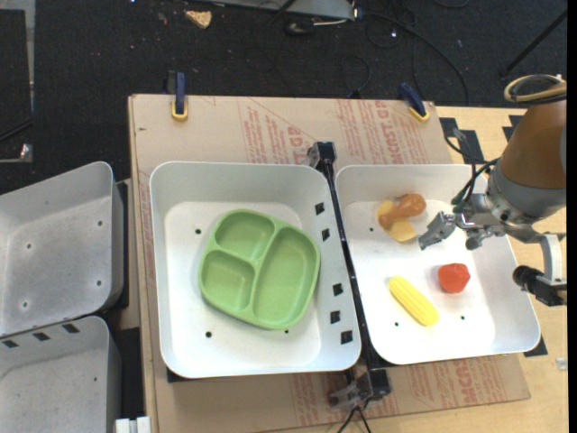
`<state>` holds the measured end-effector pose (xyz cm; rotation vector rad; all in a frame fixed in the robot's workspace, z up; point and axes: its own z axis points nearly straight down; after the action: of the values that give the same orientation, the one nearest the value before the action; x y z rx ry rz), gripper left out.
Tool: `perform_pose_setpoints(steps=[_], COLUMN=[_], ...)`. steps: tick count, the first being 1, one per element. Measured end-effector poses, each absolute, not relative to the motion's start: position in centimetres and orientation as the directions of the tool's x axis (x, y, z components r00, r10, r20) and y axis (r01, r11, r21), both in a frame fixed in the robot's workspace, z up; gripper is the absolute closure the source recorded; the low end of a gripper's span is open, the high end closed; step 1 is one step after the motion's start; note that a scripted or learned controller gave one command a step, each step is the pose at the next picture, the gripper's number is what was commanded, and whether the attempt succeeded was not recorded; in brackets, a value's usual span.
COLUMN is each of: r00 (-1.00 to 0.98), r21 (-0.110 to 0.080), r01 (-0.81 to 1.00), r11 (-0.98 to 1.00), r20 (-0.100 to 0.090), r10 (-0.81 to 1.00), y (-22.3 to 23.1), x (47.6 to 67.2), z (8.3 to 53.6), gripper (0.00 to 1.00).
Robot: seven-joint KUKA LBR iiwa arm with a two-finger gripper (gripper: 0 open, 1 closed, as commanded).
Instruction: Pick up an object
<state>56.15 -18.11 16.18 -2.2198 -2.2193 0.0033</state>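
Nearest candidate: small orange-and-yellow toy food cluster (401, 216), lying in the far part of the right bin (514, 336), just beside the gripper (444, 230). Probably light, hollow plastic, stiff and rather smooth, so apt to slip or roll from a pinch; lumpy outline, best taken across the narrower waist between the orange lobe and the yellow one, judging by shape alone. Exact make-up hard to tell: possibly two pieces touching, possibly one.

Further toward the near side, a red toy tomato (453, 277), rounded, likely just as light and prone to squirting out sideways unless gripped across the middle. Beside it, a yellow corn cob (413, 299), lying aslant on the bin floor, elongated, easiest taken across the short axis at mid-length.

Gripper low over the right bin, between cluster and tomato, nothing seen between the fingers; dark fingertips small and blurred, so opening impossible to judge. Wrist and orange band cut off at the right edge of the view.

In the left bin (180, 350), a green divided plate (260, 268), flat, wide, awkward for a two-finger pinch except at the rim.
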Motion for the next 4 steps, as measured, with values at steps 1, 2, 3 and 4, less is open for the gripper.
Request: perform_pose_setpoints(steps=[1,2,3,4], r00=[0.001,0.001,0.001,-0.003], r21=[-0.003,-0.001,0.001,0.004], r01=[1.000,1.000,1.000,1.000], r11=[-0.001,-0.001,-0.001,0.003], r20=[0.001,0.000,-0.001,-0.002], r10=[1.000,1.000,1.000,1.000], y=[-18.0,-18.0,-18.0,-17.9], x=[56.1,56.1,56.1,56.6], z=[9.8,9.2,10.3,16.5], gripper=[0.00,0.00,1.00,1.00])
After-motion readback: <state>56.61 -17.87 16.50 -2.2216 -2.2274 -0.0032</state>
